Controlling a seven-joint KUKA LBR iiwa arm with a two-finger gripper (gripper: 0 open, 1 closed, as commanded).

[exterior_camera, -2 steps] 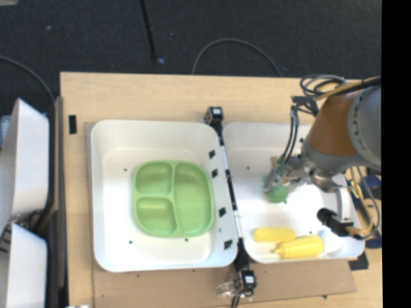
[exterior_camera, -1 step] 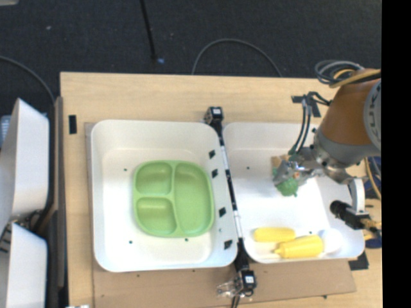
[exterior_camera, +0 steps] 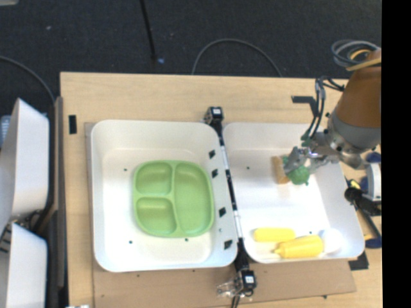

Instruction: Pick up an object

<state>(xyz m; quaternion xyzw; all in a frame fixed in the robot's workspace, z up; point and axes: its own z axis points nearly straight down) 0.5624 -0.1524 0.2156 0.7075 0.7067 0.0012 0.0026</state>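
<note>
Gripper (exterior_camera: pixel 302 162) seen low in right bin (exterior_camera: pixel 257 197), a green obj (exterior_camera: pixel 299 176) and tan block (exterior_camera: pixel 280 170) just beside it, finger state not discernible; yellow items (exterior_camera: pixel 289 242) at near edge; green divided plate (exterior_camera: pixel 173 197) in left bin (exterior_camera: pixel 109 191); no legible labels.

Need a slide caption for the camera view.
Pincer at a green object in the right bin; green divided tray in the left bin.

Robotics lab or test cell. A plywood counter (exterior_camera: pixel 160 85) sits mid-frame on dark carpeted floor (exterior_camera: pixel 77 18), black cables (exterior_camera: pixel 234 47) looping across the top of the frame. Two white bins (exterior_camera: pixel 106 172) lie side by side at centre, the grey-and-orange arm (exterior_camera: pixel 359 101) at right.
</note>
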